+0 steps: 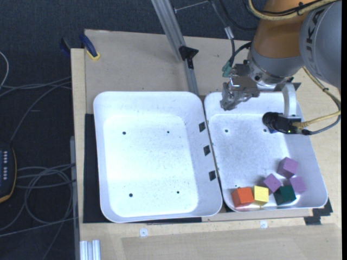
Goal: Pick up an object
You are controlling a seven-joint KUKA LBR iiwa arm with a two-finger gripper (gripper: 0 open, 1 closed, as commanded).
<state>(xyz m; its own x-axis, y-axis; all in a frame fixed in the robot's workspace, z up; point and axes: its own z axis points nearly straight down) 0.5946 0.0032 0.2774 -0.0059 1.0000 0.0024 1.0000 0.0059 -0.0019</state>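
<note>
gripper (232,99) hangs over far edge of right bin (238,140), nothing seen in it; spread or pressed together, I cannot tell | blocks: orange block (243,195), yellow block (261,194), green block (283,195), three purple blocks (287,167), clustered in near corner, well apart from gripper | risk: blocks touch each other and the wall, so a descent can push them aside or pinch two

bright, even light falls from overhead, so the two shallow white plastic bins (146,104) look nearly washed out, their floors pale and flat with only faint speckle and soft, short shadows along the rims. the dark blue carpeted floor (38,31) reads grainy and dim, and the grey arm with its orange band (287,26) looks slightly soft at the top right corner.
</note>
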